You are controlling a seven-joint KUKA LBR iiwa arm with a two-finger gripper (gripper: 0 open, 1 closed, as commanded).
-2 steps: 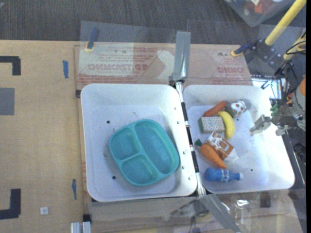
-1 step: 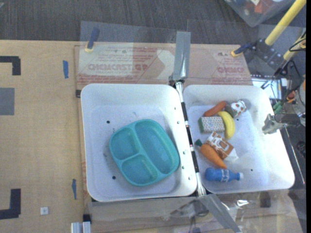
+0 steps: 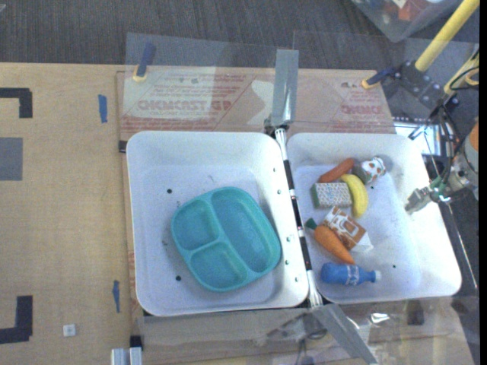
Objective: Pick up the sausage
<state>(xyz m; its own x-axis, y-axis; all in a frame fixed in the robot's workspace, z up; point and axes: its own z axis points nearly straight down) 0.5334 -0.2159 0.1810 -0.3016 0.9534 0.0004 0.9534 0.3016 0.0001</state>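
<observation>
The sausage (image 3: 337,170) is a short orange-red link lying at a slant in the back left of the right bin (image 3: 403,257). It touches the top of a yellow banana (image 3: 355,193) and lies just above a small speckled box (image 3: 332,195). My gripper (image 3: 421,198) hangs over the right side of this bin near its right wall, roughly a hand's width to the right of the sausage and slightly nearer the front. Nothing shows in its grasp.
Also in the right bin are a small white and brown toy (image 3: 373,167), a carton (image 3: 347,228), a carrot (image 3: 333,242) and a blue bottle (image 3: 348,274). The left bin (image 3: 152,166) holds a teal divided plate (image 3: 225,238).
</observation>
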